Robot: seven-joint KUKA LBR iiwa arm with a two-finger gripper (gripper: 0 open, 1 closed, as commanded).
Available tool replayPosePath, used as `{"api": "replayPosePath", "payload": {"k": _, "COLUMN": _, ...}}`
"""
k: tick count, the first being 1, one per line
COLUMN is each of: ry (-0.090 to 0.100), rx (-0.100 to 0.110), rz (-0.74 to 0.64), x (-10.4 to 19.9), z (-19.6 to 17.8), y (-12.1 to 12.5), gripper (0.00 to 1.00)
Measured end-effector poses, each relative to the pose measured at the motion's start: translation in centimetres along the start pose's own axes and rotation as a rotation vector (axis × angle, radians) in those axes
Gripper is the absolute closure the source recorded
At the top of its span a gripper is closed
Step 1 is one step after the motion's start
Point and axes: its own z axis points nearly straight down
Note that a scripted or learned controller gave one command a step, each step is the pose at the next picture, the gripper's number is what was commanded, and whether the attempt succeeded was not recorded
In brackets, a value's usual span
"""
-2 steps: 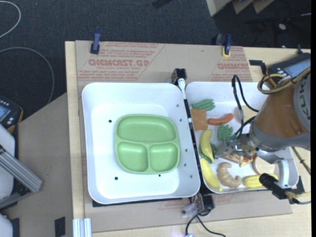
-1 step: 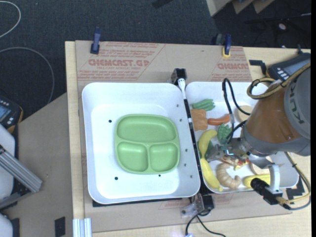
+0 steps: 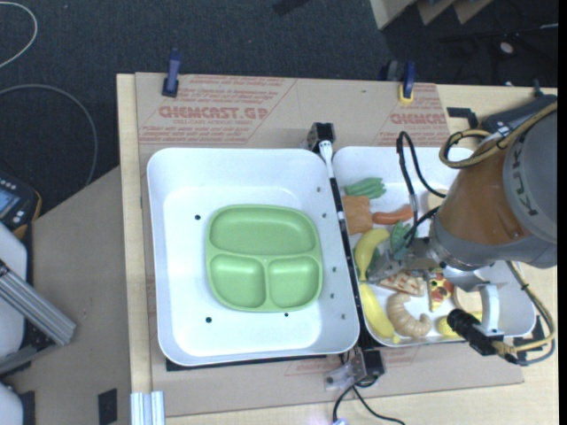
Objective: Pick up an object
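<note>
The arm reaches into the right bin (image 3: 523,321) from the right. The tool (image 3: 397,259) sits low over a heap of toy food at the bin's left side. Whether the tool is apart or together cannot be told; the wrist hides it. A pizza slice (image 3: 406,282) lies directly under the tool tip. A banana (image 3: 368,246) lies just to its left, with its long axis running toward the bin's near edge. A croissant (image 3: 407,315) lies just nearer the camera. The left bin (image 3: 168,237) holds a green divided plate (image 3: 264,257), well apart from the tool.
</note>
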Motion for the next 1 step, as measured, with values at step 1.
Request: {"api": "replayPosePath", "payload": {"k": 1, "ry": -0.001, "rx": -0.001, "rz": 0.002, "x": 0.0, "z": -0.97, "y": -0.04, "gripper": 1.0}}
